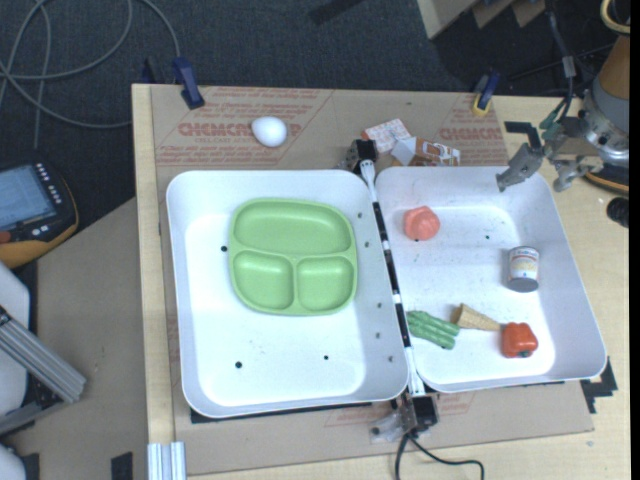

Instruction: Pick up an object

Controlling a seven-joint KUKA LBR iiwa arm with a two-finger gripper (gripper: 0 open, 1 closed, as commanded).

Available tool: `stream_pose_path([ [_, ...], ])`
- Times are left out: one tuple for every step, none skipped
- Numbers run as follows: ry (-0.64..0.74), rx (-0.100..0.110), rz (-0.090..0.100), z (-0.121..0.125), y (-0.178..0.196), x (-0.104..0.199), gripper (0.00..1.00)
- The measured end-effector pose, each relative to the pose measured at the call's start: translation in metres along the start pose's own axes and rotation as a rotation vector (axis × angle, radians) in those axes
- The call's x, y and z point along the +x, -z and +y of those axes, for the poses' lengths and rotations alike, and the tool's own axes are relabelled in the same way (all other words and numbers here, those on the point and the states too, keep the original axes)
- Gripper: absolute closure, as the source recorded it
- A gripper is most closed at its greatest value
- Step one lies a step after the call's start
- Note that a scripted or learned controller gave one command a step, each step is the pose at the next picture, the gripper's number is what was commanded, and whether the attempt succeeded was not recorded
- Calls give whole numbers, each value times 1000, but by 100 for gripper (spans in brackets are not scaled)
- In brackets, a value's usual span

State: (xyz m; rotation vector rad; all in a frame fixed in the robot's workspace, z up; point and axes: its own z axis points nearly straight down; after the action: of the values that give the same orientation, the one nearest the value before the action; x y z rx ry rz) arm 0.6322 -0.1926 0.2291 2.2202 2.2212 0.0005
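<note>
While hand (540,164) hangs spread and empty at bin's (560,363) far rim, descend squarely over small can (522,267) just below, then pinch.

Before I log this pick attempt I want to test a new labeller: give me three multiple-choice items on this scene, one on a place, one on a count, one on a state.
1. Where does the green divided plate lie?
A. in the left bin
B. in the right bin
C. on the bare bench behind the bins

2. How many loose things lie in the right bin?
A. two
B. five
C. eight

3. How does the gripper stand to the objects?
A. hanging at the right bin's far rim, touching none of them
B. pressed onto the green plate
C. down on the white egg

Key: 1 A, the plate sits in the middle of the left bin. 2 B, a pink piece, a small can, a green vegetable, a tan wedge and a red-orange piece. 3 A, it hangs by the far rim, apart from everything.
</note>
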Motion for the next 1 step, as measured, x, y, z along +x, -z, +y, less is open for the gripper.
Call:
stream_pose_path([
  [-1,3,0,-9,-63,-31,0],
])
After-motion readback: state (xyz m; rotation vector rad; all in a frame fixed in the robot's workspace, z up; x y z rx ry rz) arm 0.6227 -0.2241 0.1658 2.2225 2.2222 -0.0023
